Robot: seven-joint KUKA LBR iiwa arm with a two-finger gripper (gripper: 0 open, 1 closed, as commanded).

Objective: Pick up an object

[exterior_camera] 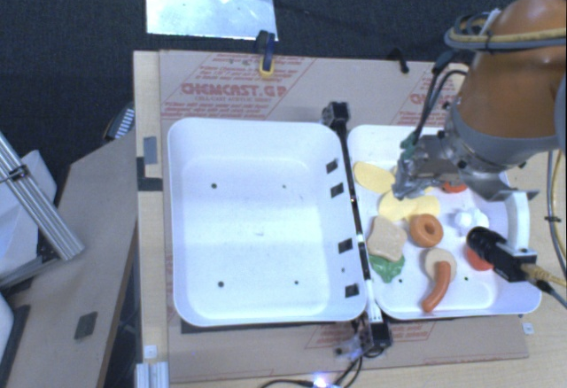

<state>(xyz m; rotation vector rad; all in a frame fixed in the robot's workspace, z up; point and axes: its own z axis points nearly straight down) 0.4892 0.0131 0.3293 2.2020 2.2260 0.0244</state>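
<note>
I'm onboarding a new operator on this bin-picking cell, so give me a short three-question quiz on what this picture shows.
1. True or false: the toys lie in the left bin.
2. Which thing lies nearest the front wall of the right bin? A) donut B) sausage C) bread slice
3. Fill in: the gripper hangs over the ____ bin.

Key: 1 false, they lie in the right bin; 2 B; 3 right.
</note>
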